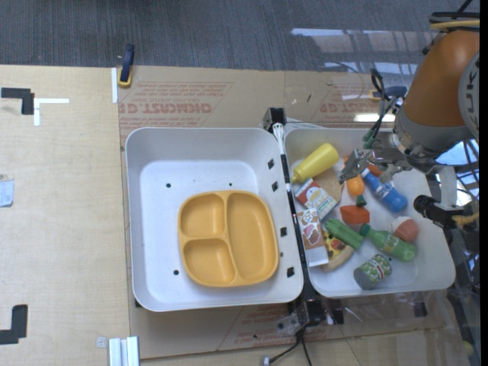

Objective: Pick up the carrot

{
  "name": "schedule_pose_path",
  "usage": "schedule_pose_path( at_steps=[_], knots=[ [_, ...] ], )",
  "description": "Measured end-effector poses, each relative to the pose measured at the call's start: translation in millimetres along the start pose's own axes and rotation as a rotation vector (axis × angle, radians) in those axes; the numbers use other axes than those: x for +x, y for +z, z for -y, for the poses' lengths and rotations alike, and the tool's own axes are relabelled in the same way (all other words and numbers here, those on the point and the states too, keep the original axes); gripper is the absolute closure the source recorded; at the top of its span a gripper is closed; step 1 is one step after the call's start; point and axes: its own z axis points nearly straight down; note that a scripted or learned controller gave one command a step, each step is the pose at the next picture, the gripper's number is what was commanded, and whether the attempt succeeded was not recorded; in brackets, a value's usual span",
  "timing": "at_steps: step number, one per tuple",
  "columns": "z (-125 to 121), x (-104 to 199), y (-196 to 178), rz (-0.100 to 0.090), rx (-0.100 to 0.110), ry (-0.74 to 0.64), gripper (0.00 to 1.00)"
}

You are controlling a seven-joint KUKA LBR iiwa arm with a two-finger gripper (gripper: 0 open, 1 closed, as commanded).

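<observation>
The left bin (145, 227) holds a yellow divided plate (227, 237). In the right bin (438, 269), a yellow bottle (316, 161) lies at the back left. The gripper (355, 166) hangs low just right of it, and I cannot tell its state. The carrot (354, 214) lies just in front of the gripper, apart from it, beside a blue bottle (385, 191) and a green bottle (393, 245).
</observation>
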Motion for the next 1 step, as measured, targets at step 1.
schedule_pose_path(
  at_steps=[1],
  knots=[
    [-56.3,-39.0,99.9,0.003,-0.007,-0.076,0.00]
  ],
)
